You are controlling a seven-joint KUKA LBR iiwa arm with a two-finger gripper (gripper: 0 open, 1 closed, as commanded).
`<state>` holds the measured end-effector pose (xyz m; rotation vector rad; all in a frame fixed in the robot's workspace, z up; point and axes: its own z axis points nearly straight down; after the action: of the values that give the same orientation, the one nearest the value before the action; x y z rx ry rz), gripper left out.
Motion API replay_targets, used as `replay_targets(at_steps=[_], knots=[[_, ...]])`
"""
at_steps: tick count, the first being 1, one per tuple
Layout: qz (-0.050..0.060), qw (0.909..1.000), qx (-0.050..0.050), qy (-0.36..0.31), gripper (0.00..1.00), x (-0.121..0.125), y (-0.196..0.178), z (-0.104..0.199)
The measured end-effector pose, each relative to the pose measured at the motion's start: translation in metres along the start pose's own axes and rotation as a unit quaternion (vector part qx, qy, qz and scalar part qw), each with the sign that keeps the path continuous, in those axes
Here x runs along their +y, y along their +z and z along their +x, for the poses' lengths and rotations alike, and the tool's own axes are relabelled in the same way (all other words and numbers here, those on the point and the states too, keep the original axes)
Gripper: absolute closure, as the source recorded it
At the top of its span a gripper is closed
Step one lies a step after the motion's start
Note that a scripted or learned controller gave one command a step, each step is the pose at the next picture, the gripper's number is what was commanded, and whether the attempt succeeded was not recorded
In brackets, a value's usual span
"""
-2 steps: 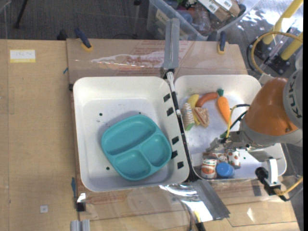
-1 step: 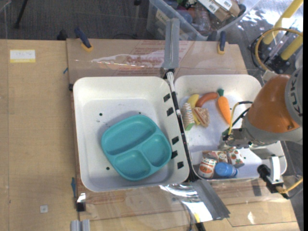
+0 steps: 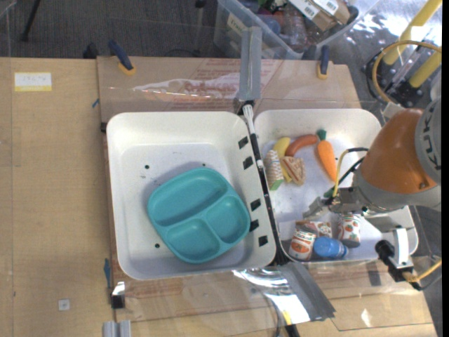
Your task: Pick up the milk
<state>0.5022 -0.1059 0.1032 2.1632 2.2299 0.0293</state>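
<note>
Risk at the pick, read from left to right across the near edge of the right bin [image 3: 365, 121]: a red-labelled can [image 3: 303, 243], a blue bottle [image 3: 328, 248] lying on its side, and the small white-and-red carton we take for the milk [image 3: 351, 229] sit packed together, touching or nearly so, close against the bin's near wall. The gripper [image 3: 328, 203] hangs just above this cluster, between the can and the milk rather than squarely over the carton; whether it is spread or pressed together we cannot tell. We judge that a straight descent from here could land on the bottle or the can, push the milk against the wall, or tip it over. The crowding leaves little room beside the carton. The grey and orange arm [image 3: 400, 160] also hides part of the corner. Surface and room: a pale wooden bench [image 3: 49, 188] bears the left bin [image 3: 126, 128], which holds a teal divided plate [image 3: 198, 215]; beyond the bench we see dark floor [image 3: 105, 12] and a clear crate [image 3: 280, 20] of clutter.
</note>
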Motion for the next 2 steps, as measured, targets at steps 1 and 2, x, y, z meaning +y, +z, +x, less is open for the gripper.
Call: replay_targets(at_steps=[1,2], knots=[[0.017,0.9997,0.005,-0.020,0.00,0.044,-0.150,-0.066],[0.019,0.9996,0.007,-0.022,0.00,-0.021,-0.066,-0.002]])
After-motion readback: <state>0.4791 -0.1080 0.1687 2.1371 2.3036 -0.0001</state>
